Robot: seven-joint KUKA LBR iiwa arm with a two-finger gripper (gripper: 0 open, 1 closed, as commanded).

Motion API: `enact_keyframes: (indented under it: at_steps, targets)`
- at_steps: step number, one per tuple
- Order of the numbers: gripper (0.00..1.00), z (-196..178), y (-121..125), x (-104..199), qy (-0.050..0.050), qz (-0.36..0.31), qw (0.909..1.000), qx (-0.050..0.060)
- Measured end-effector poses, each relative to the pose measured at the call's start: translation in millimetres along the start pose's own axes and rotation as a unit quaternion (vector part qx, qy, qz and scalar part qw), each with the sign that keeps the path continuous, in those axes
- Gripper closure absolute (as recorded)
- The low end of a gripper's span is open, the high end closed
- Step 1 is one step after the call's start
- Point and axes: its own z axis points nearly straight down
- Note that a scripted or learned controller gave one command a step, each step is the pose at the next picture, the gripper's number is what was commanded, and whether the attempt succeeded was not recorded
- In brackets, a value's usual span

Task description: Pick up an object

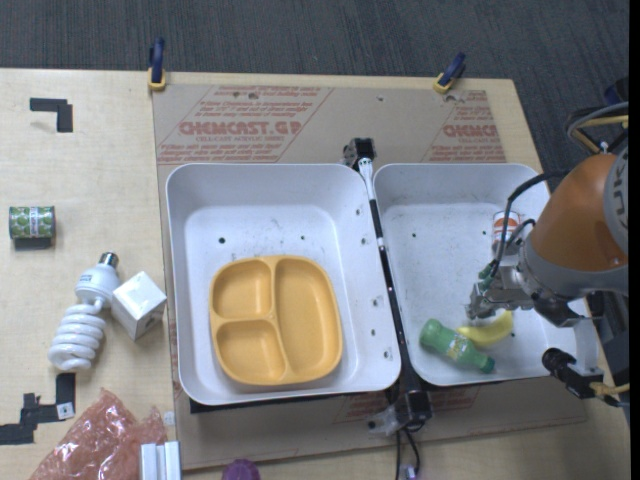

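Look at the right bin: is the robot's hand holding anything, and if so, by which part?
It cannot be told. The hand is down over the yellow banana, beside the green bottle, but nothing is visibly clamped in it.

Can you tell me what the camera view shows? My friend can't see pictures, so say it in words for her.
A grey and orange robot arm reaches into the right white bin, its gripper low over a yellow banana that lies touching a green bottle. The left white bin holds a yellow divided plate. A spiral light bulb lies on the bench beside the bins.
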Motion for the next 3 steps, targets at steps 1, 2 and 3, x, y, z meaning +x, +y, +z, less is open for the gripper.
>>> enact_keyframes:
  at_steps: [1,2,3]
  targets:
    - [1.0,10.0,-15.3,13.7,0.001,-0.001,1.0,0.002]
    - [1.0,9.6,44.5,-34.2,0.0,-0.002,1.0,0.001]
    - [1.0,-15.4,39.9,-83.8,0.0,-0.002,1.0,0.001]
